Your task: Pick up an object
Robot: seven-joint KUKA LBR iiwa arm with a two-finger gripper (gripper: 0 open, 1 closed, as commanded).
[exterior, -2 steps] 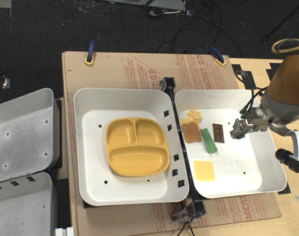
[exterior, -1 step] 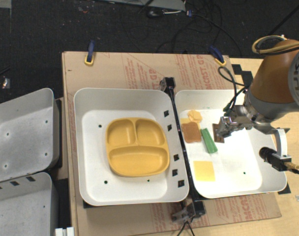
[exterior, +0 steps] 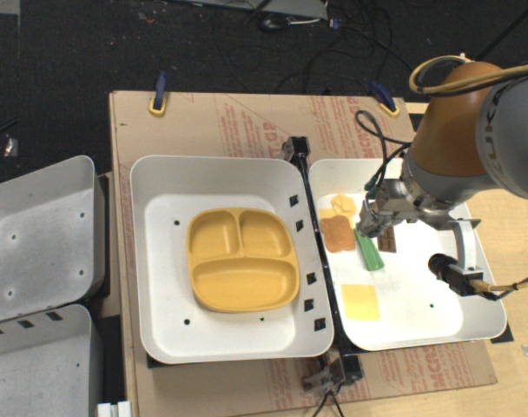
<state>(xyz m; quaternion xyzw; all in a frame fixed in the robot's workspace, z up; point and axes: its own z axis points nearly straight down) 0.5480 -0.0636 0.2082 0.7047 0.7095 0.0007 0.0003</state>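
Well, the grey arm (exterior: 472, 137) with its orange band hangs over the right bin (exterior: 481, 324). Far left of the claw (exterior: 374, 226), in the left bin (exterior: 151, 259), rests a yellow divided plate (exterior: 243, 260). Below the claw lies a yellow cheese-like square (exterior: 360, 302). Just left sits a brown toast-like slab (exterior: 338, 233). A green stick (exterior: 371, 254) lies right beneath the claw, possibly touching. Whether the claw is apart or together cannot be told.
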